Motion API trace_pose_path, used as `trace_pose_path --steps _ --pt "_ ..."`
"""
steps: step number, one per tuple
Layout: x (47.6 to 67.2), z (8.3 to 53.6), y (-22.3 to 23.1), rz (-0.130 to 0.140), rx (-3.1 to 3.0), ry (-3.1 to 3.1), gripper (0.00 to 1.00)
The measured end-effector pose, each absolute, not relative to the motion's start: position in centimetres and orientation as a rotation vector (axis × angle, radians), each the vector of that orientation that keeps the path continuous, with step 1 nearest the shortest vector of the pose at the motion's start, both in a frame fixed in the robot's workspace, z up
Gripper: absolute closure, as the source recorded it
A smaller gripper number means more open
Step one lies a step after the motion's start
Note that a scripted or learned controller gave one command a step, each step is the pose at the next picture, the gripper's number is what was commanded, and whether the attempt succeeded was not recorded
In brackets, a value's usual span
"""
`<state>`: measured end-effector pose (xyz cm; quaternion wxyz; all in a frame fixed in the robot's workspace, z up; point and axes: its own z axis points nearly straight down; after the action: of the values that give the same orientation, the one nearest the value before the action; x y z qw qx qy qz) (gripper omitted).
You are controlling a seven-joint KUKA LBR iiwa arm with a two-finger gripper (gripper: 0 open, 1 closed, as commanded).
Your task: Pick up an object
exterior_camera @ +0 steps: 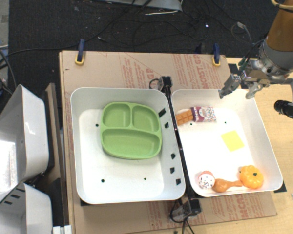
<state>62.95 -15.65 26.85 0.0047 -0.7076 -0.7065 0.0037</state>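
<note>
Two white bins sit side by side on the cardboard-topped bench, clamped at the back edge, presumably so nothing shifts under the arm.

Left bin (83, 179): just a green divided plate (131, 130), lying flat toward the back. Big and shallow, looks like a poor candidate for a two-finger pinch.

Right bin (263, 130) has the grabbable stuff, well spread out:
- snack packet (197, 114), near the back-left corner, lying flat, orange end toward the divider
- yellow square (233, 141), flat, mid-bin. Looks thin and probably hard to get fingers under
- small white ball with speckles (205, 180), front edge
- orange pumpkin-shaped toy (250, 176), front-right corner, with an orange stem-like piece (226, 183) running between it and the ball. Can't tell if that piece is attached to either one

The spread helps: nothing stacked, so each item has clear approach room, though the front three hug the bin wall.

The arm comes in from the right, orange band high, wrist angled down and to the left. The gripper (240, 88) hangs over the back-right corner of the right bin, above the rim, well apart from every item. Fingers spread apart, nothing between them.

Judgement: pick not started. It's parked above the bin and still has to choose a target. The snack packet is the nearest item, but a descent is needed whichever it goes for.
</note>
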Motion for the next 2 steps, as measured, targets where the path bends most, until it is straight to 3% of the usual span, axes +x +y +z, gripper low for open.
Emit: trace_pose_path --steps 1,2 --pt "63.2 27.6 -15.6 0.001 -2.221 -2.223 0.00" --pt "62.9 21.4 -16.2 0.005 -2.221 -2.217 0.00"
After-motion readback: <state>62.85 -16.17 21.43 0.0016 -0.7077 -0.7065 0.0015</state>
